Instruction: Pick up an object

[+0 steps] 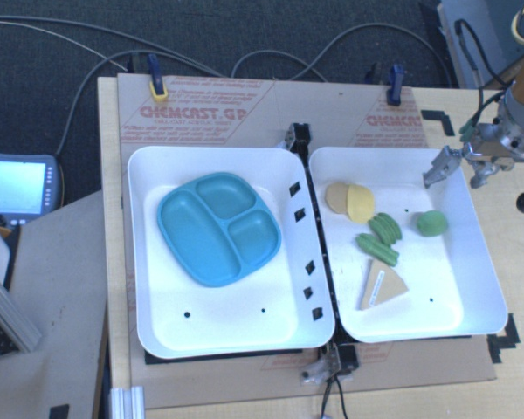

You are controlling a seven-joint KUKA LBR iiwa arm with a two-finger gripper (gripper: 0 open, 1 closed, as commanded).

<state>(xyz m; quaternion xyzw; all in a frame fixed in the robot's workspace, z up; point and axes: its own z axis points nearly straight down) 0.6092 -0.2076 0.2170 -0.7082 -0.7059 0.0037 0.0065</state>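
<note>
Robot gripper above right bin's far corner.
Fingers apart, clasping nothing; green ball lies nearby.

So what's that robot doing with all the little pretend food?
The robot arm's gripper hangs over the top right corner of the right bin, jaws apart, holding nothing yet. It's meant to pick something up. In that bin lie a green ball, two green pods, a yellow piece beside a tan round one, and a tan wedge. The left bin holds a blue divided plate.
</note>
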